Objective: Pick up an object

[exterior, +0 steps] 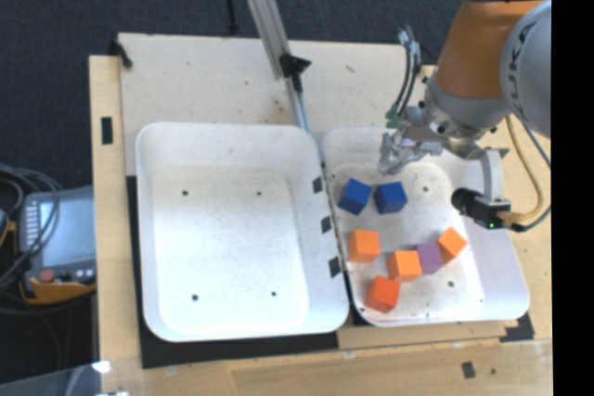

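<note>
The right bin (497,287) holds several small blocks. Two blue cubes (355,196) (390,197) sit side by side near its back left. Below them lie orange blocks (364,244) (404,264) (382,293) (452,243) and a purple cube (429,257). My gripper (393,155) hangs above the back of this bin, just behind the right blue cube, with nothing seen between its fingers. How far apart the fingers stand is unclear.
The left bin (232,232) lies beside the right one. A slanted metal rail (264,5) crosses the back of the bench. A black part with a green light (478,204) juts from the arm over the right bin. A device lies at the far left (51,241).
</note>
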`<state>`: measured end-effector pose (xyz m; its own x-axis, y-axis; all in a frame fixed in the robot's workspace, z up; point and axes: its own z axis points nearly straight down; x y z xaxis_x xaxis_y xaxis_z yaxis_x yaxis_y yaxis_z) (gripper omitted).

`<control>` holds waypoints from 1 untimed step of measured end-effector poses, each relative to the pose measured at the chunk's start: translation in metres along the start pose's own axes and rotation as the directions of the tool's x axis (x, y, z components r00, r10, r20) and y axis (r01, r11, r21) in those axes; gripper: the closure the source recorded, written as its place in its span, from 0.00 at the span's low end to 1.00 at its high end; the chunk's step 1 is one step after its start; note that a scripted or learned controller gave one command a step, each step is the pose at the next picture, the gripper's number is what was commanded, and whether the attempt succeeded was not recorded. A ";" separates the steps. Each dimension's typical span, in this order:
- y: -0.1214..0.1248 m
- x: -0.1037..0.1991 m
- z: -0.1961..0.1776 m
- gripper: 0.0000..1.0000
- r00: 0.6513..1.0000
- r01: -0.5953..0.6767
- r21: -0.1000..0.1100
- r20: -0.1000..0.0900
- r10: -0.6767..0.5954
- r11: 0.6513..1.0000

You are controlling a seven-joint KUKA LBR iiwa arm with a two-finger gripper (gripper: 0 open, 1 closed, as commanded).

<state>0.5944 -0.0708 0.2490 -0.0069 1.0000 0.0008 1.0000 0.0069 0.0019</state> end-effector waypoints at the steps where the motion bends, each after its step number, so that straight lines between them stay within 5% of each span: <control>1: 0.003 0.054 -0.006 1.00 1.000 0.001 -0.001 -0.001 -0.001 1.000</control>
<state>0.5973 -0.0171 0.2549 -0.0079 1.0000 0.0015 1.0000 0.0079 0.0029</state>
